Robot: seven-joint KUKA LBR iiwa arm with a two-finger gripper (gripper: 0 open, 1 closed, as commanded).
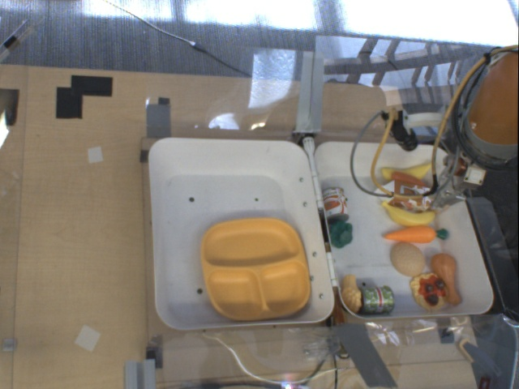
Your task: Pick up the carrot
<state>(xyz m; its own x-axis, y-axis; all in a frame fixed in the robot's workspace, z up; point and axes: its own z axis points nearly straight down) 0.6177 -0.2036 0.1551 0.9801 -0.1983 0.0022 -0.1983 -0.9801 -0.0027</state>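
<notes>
Camera view: the carrot [411, 234] lies flat in the right bin [483, 294], orange with a green stub pointing right, just below a banana [408, 213] and above an egg [407, 258]; the gripper [448, 191] hangs at the bin's upper right, apart from the carrot; whether its fingers are apart or together I cannot tell; a yellow divided plate [255, 267] sits in the left bin [174, 185].

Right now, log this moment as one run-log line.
task: pick up carrot | carrot: lying in right bin, free | gripper: above the bananas, behind carrot | yellow tray: left bin
</notes>
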